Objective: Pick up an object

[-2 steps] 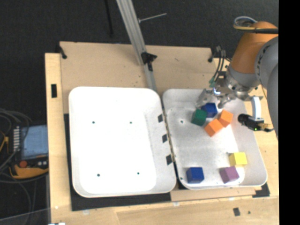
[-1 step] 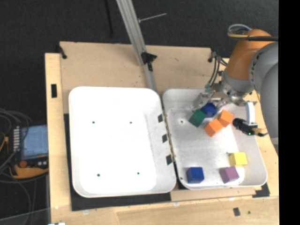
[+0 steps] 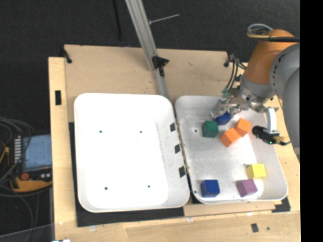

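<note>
At the near edge of the right bin, three blocks are seen, left to right: blue, purple, yellow. Farther back, one green block and two orange blocks are counted. A small blue object lies under the claw; its grip cannot be told.

bench: pale wood, matt
bins: smooth white plastic, faint sheen
blocks: plain matt colours, smooth
arm: glossy orange band, grey shell
pole: dull grey metal
</note>
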